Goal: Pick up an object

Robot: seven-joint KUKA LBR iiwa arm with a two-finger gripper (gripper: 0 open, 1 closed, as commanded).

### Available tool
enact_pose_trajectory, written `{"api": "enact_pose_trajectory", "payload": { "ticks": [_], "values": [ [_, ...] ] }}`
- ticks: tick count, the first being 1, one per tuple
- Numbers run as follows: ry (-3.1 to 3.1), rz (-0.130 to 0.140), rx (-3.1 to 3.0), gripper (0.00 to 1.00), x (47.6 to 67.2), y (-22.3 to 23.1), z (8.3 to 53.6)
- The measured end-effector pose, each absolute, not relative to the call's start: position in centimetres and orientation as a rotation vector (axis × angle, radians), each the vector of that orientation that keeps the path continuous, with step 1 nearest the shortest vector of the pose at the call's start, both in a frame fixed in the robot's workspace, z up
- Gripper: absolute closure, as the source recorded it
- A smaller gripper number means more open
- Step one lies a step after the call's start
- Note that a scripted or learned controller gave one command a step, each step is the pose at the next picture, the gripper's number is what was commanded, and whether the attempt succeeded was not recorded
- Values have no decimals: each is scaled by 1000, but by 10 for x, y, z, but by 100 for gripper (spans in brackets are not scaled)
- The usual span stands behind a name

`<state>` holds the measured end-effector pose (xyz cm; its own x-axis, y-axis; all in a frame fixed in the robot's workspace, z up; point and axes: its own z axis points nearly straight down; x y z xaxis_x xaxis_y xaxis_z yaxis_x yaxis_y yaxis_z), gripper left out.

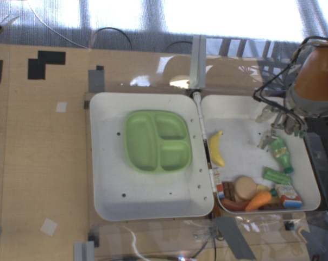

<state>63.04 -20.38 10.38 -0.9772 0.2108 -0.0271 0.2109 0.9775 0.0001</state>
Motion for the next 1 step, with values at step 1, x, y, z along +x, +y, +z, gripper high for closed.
{"api": "enact_pose_trajectory", "payload": {
  "ticks": [1],
  "values": [
    [3111, -1, 348, 0, 620, -204, 88]
  ]
}}
